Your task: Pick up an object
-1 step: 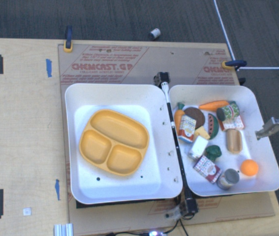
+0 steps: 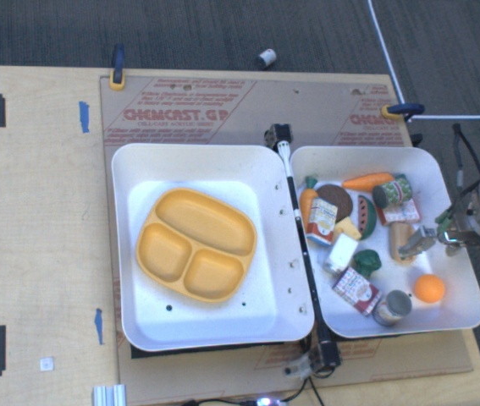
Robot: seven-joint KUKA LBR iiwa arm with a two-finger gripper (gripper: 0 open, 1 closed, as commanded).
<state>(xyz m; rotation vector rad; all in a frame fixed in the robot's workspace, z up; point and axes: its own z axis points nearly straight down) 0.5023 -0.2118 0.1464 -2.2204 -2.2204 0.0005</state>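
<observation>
Jaws (image 2: 426,242) low at the right side of the right bin (image 2: 458,311), tips at a tan, bread-like piece (image 2: 401,239); how far apart they stand cannot be told, and whether they hold anything cannot be told either. Orange ball (image 2: 429,288) lies near, below them. Green-labelled can (image 2: 394,191) and carrot (image 2: 366,180) lie toward the bin's far edge. Grey can (image 2: 391,307) and red-and-white packet (image 2: 354,288) sit near the front. Left bin (image 2: 129,227) holds a yellow divided plate (image 2: 195,244). Both bins rest on the counter (image 2: 36,252).
</observation>
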